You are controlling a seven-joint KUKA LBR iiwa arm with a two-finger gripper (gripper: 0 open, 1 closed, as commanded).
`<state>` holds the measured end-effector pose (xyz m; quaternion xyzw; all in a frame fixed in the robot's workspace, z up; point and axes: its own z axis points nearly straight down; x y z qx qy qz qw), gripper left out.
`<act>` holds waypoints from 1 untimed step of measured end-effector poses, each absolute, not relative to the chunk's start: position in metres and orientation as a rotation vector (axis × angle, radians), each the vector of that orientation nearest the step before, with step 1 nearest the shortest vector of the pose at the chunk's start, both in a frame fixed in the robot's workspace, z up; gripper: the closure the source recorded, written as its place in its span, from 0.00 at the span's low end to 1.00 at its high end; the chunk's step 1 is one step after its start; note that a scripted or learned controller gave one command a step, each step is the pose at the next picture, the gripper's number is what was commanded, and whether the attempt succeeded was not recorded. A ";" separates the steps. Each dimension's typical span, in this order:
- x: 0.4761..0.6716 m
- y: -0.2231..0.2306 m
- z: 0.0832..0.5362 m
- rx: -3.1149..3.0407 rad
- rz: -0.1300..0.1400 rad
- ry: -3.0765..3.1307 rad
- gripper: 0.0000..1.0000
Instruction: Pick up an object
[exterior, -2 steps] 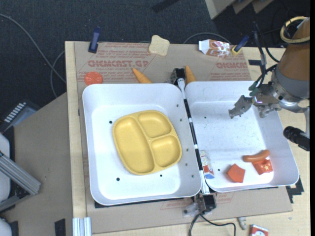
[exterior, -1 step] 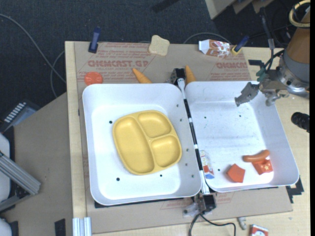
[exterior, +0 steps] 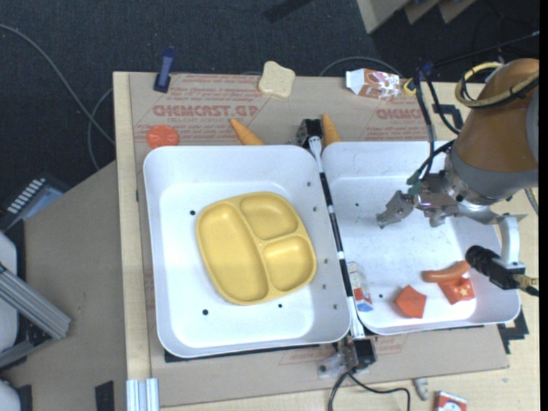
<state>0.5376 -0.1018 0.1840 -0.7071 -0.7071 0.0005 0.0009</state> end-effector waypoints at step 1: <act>0.600 -0.144 0.222 -2.224 -0.001 -2.224 0.00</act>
